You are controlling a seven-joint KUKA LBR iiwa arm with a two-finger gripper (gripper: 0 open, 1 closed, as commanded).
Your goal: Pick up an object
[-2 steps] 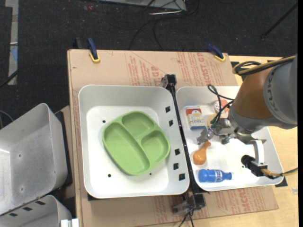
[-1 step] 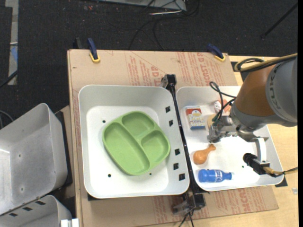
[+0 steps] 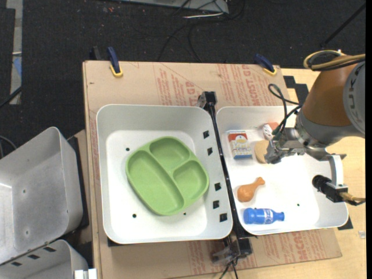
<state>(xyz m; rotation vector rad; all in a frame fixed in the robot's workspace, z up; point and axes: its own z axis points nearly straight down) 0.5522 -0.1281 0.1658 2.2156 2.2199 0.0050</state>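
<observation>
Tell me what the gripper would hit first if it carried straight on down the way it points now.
Probably the tan rounded object right at the gripper, beside the small carton in the right bin. Depth is hard to judge from above, so it might meet the bin floor instead.

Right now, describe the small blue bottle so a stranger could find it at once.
Start at the right-hand shallow white bin, beside the left bin holding the green divided plate. Along that bin's near edge lies the small blue plastic bottle on its side, just below the orange chicken-leg toy. It is the only blue item there.
</observation>
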